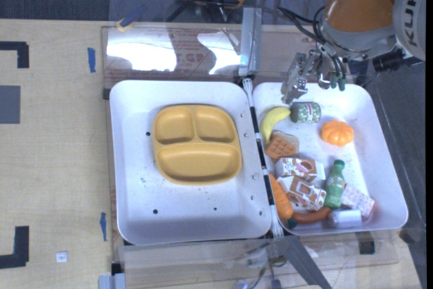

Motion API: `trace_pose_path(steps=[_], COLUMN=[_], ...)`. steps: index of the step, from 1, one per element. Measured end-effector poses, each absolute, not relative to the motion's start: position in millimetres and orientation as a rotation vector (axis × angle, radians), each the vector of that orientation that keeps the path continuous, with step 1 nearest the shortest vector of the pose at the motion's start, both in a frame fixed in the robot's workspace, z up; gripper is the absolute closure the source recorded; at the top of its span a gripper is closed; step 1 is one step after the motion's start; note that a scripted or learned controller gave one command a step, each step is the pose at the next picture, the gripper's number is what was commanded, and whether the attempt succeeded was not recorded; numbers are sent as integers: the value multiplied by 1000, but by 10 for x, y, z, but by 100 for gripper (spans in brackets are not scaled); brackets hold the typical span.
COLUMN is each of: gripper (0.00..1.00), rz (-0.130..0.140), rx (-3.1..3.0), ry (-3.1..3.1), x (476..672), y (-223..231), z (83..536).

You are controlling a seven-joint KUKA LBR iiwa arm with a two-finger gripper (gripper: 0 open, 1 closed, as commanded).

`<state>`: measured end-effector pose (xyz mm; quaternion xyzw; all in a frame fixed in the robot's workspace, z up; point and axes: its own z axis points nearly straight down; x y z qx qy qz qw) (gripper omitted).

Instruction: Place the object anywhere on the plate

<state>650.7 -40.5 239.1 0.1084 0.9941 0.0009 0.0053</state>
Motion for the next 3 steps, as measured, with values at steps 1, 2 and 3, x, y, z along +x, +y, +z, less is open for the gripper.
trace_pose_path(steps=[1,2,3], gripper=[100,100,100], rz=[8,2,1], rx=[340,-61,-662], ry=[3102,3139,3059], x=[6527,6373,6684], y=[-395,-340,-184], z=[2511,2325,2489])
